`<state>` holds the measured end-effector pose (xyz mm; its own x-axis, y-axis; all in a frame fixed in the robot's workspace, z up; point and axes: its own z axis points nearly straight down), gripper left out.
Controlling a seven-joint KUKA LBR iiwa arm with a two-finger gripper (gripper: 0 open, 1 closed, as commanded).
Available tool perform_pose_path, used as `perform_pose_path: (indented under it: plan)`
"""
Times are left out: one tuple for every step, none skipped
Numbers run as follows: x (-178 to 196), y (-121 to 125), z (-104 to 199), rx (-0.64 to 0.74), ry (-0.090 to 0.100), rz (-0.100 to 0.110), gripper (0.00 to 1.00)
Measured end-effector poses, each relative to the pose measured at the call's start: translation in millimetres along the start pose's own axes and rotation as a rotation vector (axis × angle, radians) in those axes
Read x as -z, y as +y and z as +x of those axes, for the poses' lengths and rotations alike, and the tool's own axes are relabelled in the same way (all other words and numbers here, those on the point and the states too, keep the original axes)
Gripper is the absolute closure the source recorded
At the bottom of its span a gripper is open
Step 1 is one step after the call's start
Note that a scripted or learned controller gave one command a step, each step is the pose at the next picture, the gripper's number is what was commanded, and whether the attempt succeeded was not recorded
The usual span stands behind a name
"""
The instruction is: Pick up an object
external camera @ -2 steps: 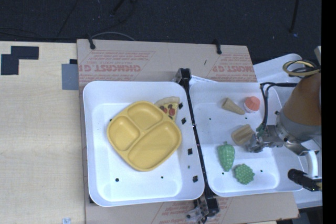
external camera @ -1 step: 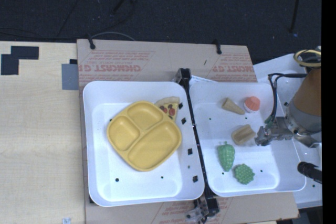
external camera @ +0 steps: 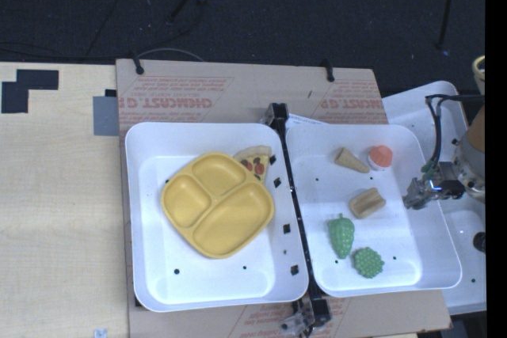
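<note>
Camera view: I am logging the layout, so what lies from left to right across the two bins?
Yellow tray → pizza slice → green leafy piece → tan block → orange-red piece → gripper at the right bin's edge.

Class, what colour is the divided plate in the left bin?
Yellow divided plastic plate, seen in the camera view.
</note>
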<state>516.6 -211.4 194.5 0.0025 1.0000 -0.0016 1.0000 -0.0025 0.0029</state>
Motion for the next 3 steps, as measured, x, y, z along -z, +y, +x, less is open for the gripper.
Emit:
perform_pose_path:
  plan:
    - [39,1,-1,0.004,0.001,0.000,1.00]
    - [38,-12,56,0.007,0.005,0.006,1.00]
    - [45,-17,115,0.009,0.005,0.006,1.00]
